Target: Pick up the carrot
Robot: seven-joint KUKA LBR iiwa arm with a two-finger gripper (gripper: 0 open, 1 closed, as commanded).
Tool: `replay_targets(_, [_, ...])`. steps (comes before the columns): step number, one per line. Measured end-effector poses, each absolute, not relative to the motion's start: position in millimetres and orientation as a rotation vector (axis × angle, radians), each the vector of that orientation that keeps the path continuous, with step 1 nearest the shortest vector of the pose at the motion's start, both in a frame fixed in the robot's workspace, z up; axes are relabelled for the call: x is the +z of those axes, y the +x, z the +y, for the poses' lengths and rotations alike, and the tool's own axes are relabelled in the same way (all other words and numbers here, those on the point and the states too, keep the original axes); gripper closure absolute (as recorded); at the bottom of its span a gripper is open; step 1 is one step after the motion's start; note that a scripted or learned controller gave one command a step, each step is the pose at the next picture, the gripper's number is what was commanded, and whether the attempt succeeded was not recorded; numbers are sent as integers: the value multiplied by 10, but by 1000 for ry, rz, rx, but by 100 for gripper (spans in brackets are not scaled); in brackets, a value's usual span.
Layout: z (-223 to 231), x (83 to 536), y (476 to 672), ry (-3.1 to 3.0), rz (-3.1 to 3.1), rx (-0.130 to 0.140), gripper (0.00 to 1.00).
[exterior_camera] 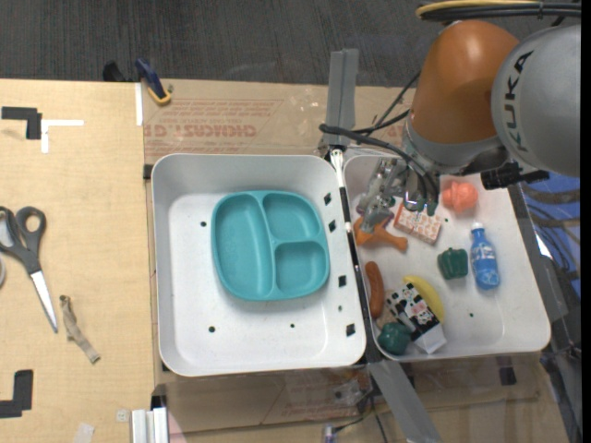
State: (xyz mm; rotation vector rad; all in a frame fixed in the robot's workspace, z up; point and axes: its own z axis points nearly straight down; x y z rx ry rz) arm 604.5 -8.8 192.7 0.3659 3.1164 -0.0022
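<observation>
The carrot [381, 239] is a small orange piece lying at the left side of the right bin [517, 330], close to the wall between the two bins. My gripper [377, 209] hangs from the grey arm with the orange band, directly above the carrot's upper end and very near it. I cannot tell whether it touches the carrot. Part of the carrot is hidden under the gripper's tip.
Around the carrot lie a red-and-white box [418, 225], a pink ball [459, 196], a green piece [452, 263], a blue bottle [484, 257], a sausage [374, 285], a banana [426, 294] and a dark green item [392, 338]. A teal divided plate [271, 245] sits in the left bin [175, 275]. Scissors [31, 252] lie on the bench.
</observation>
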Motion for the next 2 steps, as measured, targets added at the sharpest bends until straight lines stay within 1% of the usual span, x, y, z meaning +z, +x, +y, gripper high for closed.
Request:
replay_targets(1, [-869, 2989, 6248, -111, 3135, -1, 100])
replay_targets(2, [-795, 2078, 5412, -495, 3102, 0, 100])
